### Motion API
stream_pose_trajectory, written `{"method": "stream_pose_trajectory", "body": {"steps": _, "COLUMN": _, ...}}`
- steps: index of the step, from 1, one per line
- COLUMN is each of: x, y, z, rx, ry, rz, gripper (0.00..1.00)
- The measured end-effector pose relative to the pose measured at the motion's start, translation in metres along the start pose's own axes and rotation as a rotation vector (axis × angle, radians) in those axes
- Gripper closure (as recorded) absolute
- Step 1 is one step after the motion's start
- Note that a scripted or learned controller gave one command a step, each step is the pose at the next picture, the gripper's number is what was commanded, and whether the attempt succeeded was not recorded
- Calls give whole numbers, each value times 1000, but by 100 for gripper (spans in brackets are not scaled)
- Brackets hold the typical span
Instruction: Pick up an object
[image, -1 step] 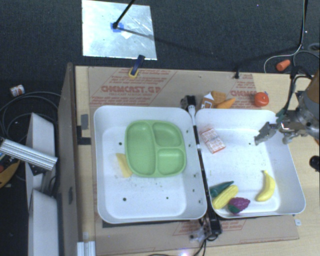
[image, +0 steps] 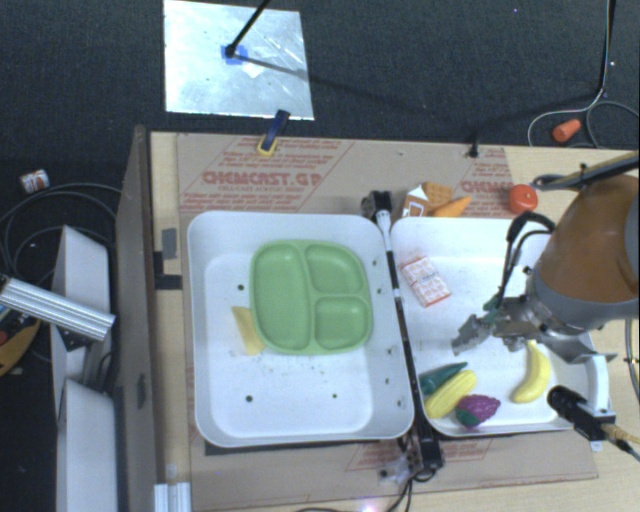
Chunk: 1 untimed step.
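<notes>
With the gripper hanging spread and holding nothing over the right bin, the nearest target is the corn cob at its 6 o'clock, so lower straight and straddle its narrow width before closing.

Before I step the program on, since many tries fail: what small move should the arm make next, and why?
Probably a short shift toward the bin's near edge, then down. The gripper hovers over bare floor of the right bin with nothing between its fingers, while the corn lies just nearer the camera, beside the purple grapes. The banana sits partly under the arm, a harder reach.
</notes>
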<state>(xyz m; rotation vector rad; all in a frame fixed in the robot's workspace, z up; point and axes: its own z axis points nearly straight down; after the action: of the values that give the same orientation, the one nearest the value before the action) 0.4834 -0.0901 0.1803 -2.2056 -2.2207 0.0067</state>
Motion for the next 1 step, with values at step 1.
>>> {"method": "stream_pose_trajectory", "body": {"steps": 1, "x": 1, "y": 5, "z": 99, "rx": -14, "ry": -5, "rz": 6, "gripper": 0}}
